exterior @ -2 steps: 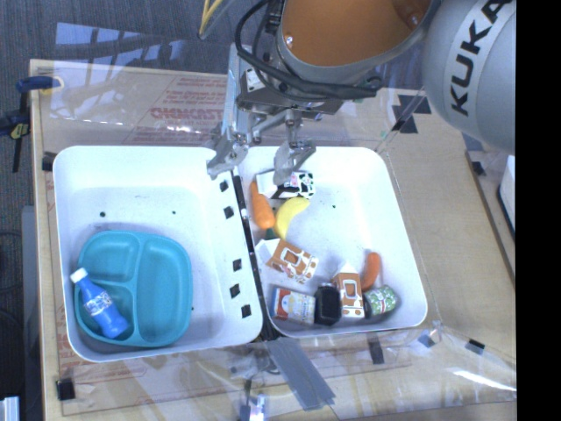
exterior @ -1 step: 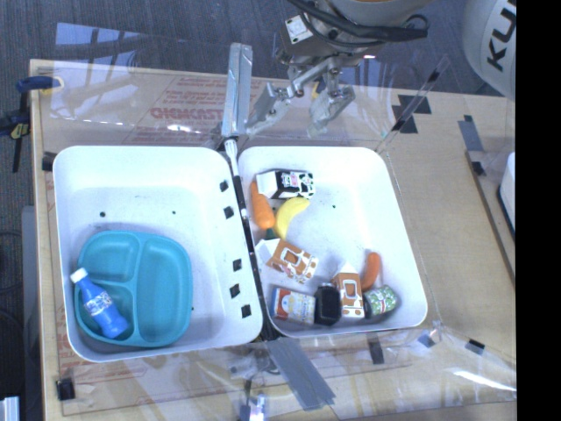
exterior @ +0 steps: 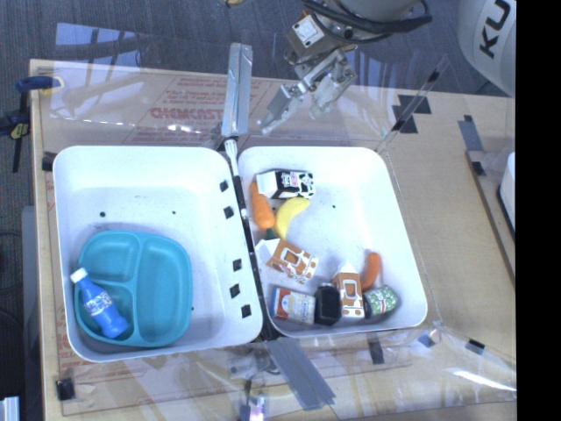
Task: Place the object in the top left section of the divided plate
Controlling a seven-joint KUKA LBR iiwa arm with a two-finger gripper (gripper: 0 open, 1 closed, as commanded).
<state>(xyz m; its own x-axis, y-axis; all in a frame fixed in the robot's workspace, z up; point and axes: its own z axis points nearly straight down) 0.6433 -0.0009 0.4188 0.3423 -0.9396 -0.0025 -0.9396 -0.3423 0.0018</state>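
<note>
A teal divided plate [exterior: 163, 289] lies in the front of the left bin [exterior: 131, 191]. On the plate's near-left section rests a small blue bottle [exterior: 100, 306] with a white cap, its cap end reaching toward the top left section [exterior: 112, 253]. My gripper [exterior: 302, 99] hangs high over the back rim of the right bin, far from the plate. It is open, with nothing between its fingers [exterior: 273, 109].
The right bin [exterior: 399, 226] holds several items: a black-and-white carton [exterior: 286, 182], a carrot [exterior: 261, 210], a yellow fruit [exterior: 293, 216], an orange patterned box [exterior: 292, 261], cans and small cartons along the front wall. A metal bar [exterior: 237, 90] stands behind the divider.
</note>
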